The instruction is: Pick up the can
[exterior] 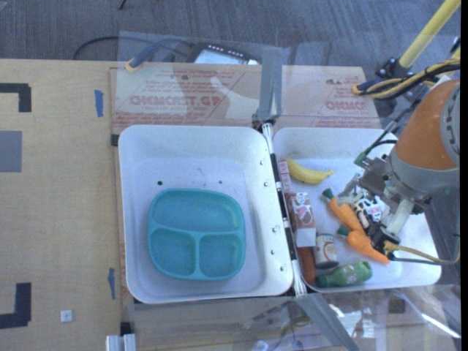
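Bench [51, 196] bears two white bins [190, 141] side by side

The can [326, 248] is small, with a pale label bearing orange-red print and a darker rim. It lies in the lower right of the frame, inside the right bin [424, 234] near its front left corner. It sits just above the green bottle [344, 274], beside the red packet [306, 260] along the bin's left wall, and just left of the lower carrot [365, 245].
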You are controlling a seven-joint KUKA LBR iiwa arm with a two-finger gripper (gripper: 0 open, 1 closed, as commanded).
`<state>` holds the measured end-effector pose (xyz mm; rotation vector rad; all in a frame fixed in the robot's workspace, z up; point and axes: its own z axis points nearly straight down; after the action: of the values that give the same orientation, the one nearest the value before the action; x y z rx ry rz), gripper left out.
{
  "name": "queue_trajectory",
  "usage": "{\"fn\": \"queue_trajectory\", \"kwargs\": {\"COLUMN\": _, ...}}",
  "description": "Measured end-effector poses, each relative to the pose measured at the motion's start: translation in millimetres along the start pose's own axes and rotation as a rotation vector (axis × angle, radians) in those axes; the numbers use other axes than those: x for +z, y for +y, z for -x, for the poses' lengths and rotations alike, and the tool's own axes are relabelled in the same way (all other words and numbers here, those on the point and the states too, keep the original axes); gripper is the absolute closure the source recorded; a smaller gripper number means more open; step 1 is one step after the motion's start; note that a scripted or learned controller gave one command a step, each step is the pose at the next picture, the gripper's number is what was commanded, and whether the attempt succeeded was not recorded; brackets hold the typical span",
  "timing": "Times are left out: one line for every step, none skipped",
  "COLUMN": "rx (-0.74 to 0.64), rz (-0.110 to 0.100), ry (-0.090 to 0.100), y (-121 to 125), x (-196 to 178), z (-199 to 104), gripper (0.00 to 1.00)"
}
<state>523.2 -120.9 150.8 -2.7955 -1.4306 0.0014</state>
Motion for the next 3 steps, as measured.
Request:
{"fn": "queue_trajectory", "kwargs": {"rx": -0.008, "rz": 0.001, "ry": 0.0, "y": 39.4, "x": 50.0, "z": 30.6, "gripper": 0.0}}
{"fn": "queue_trajectory", "kwargs": {"rx": 0.236, "rz": 0.018, "ry": 0.016, "y": 19.2, "x": 57.0, "z": 72.5, "gripper": 0.0}}
{"fn": "queue_trajectory", "kwargs": {"rx": 0.236, "rz": 0.018, "ry": 0.016, "y": 19.2, "x": 57.0, "z": 72.5, "gripper": 0.0}}
